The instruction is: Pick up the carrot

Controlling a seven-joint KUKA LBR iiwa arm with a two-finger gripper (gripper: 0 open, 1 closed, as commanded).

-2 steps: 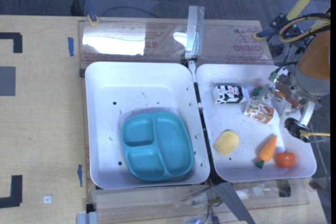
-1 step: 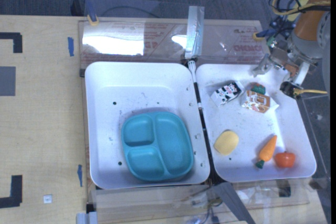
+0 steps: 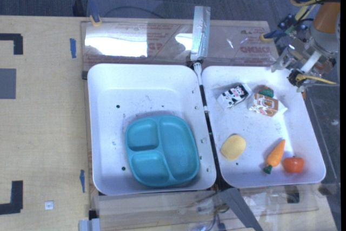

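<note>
The left bin (image 3: 102, 89) holds a teal divided plate (image 3: 161, 151) with three compartments, set toward the near side of the bin and just left of the rim that the two bins share. Across that rim, the right bin (image 3: 308, 132) carries five small things. Toward its far side lie a black-and-white printed packet (image 3: 233, 96) and, just to the right of it, an orange-and-white printed packet (image 3: 266, 104), the two near each other but apart. Nearer the front sits a pale yellow rounded piece (image 3: 233, 146). To the right of that lies the carrot (image 3: 274, 154), tilted, with its orange tip pointing up and to the right and its green stub toward the front rim. A red tomato (image 3: 293, 164) sits just beside the carrot on its right. The gripper (image 3: 294, 65) hangs over the far right corner of the right bin, above its rim and well apart from the carrot, which lies toward the opposite, near side. Whether the gripper is parted or closed cannot be told from here; nothing is seen in it.
</note>
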